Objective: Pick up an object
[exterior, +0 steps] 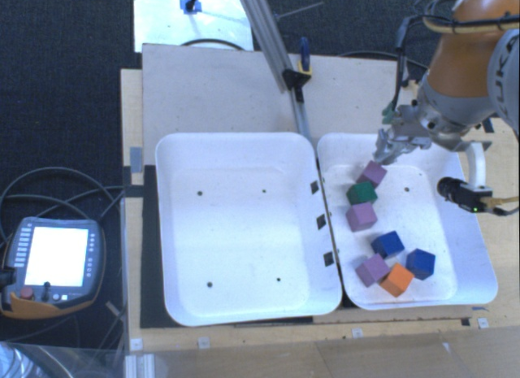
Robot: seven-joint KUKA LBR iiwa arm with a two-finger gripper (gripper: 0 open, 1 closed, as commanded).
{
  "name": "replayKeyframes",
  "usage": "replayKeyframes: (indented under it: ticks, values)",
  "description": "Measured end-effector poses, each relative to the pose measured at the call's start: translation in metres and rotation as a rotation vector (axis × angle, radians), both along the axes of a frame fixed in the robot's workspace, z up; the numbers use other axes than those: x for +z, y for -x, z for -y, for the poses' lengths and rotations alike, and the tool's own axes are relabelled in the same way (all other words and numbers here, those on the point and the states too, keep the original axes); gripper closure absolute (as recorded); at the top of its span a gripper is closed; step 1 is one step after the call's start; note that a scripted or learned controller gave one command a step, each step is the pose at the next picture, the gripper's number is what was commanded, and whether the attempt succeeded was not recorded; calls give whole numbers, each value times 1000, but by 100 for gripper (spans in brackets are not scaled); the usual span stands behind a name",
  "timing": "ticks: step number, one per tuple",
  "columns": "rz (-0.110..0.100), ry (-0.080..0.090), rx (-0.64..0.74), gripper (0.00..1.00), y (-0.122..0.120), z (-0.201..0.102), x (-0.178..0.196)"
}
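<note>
Claw [388,153] low over the right bin [479,275], tip just above the topmost purple cube [374,174]. Cannot tell whether it grips; the cube looks seated in the bin. Other cubes lie nearby. Judged: no pick-up made; grasp and lift remain.

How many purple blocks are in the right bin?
3. One purple block lies near the top, under the end effector; a second sits mid-bin below the green block; a third touches the orange block.
</note>
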State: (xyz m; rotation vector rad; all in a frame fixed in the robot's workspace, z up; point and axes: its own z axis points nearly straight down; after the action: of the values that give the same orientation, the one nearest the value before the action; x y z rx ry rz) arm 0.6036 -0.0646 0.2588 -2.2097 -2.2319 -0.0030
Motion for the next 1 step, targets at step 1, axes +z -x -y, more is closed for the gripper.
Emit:
replayKeyframes:
  ticks: [1]
  values:
    - [0,-1,1,100,4,-62,-11]
